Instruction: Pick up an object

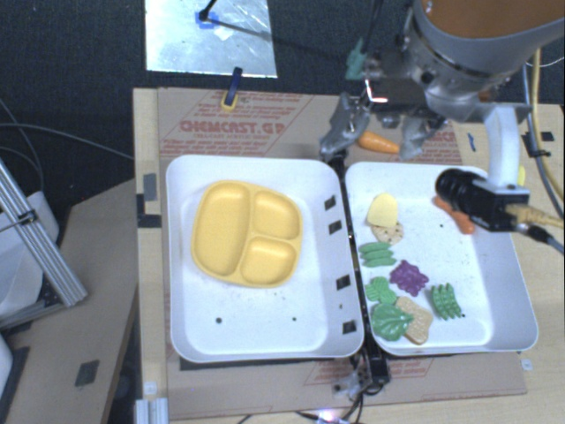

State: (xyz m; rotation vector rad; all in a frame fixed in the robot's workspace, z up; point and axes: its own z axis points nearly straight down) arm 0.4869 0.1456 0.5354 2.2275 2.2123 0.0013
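Claw [381,141] is up over the far rim of the right bin [503,272], fingers closed on an orange carrot [380,143] that pokes out sideways between them. Below it in that bin: a yellow slice [382,209], a cracker [388,232], green beans [377,254], purple grapes [409,276], more greens [444,300]. Left bin [177,325] carries a yellow tray [245,232].

Both white bins [265,343] looked smooth matt plastic. Yellow divided plate [245,233]: slightly glossy plastic. Sheet at 11 o'clock [210,23]: shiny crinkled foil. Base [291,117]: matt printed cardboard.
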